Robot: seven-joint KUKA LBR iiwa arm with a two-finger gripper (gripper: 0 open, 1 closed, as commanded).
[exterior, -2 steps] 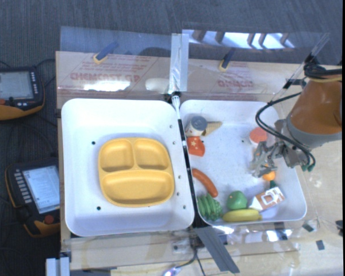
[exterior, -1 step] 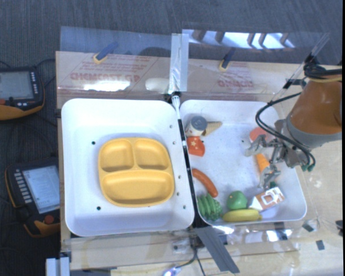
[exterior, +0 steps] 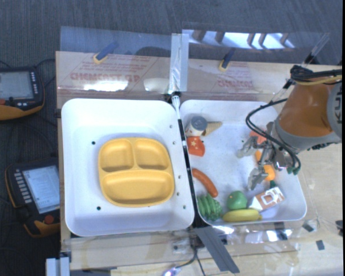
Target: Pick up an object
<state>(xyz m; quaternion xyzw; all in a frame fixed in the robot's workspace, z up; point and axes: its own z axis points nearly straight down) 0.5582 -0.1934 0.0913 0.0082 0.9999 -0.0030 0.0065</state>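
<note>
Camera view: gripper (exterior: 254, 164) spread above right bin (exterior: 230, 140)

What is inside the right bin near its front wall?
Along the front wall of the right bin lie a green leafy vegetable, a green round fruit, a banana and a small box.

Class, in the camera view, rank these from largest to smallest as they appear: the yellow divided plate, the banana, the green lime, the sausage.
1. Yellow divided plate, by far the largest.
2. Banana and sausage: similar length, too close to rank.
3. Green lime, smallest.
</note>
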